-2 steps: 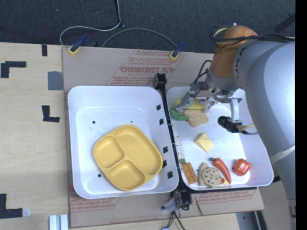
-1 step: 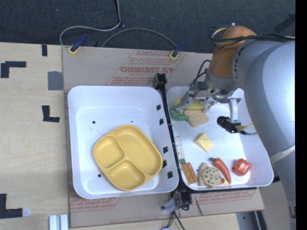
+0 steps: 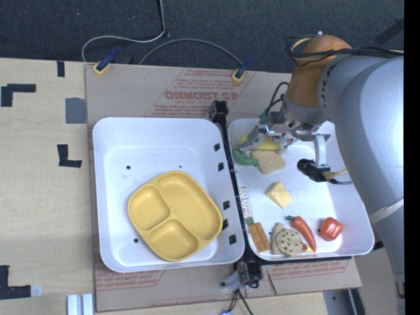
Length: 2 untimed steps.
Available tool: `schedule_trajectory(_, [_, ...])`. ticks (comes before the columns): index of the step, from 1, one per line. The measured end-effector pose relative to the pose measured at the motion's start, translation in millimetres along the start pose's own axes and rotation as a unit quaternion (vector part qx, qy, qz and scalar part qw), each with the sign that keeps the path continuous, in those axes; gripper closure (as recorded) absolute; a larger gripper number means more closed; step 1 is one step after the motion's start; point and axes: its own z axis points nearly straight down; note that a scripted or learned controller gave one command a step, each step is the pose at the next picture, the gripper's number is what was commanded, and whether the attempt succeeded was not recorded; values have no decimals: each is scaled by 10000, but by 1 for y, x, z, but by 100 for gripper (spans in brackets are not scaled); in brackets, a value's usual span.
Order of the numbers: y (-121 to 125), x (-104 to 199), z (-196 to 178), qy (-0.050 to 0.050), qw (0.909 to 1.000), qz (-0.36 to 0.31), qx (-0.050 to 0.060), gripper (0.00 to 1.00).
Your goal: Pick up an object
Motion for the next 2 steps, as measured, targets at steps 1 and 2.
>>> schedule_trajectory(1, [-1, 8, 1, -49, 10000, 1, 0, 0])
schedule_trajectory(2, [-4, 6, -7, -57, 10000, 2, 61, 100])
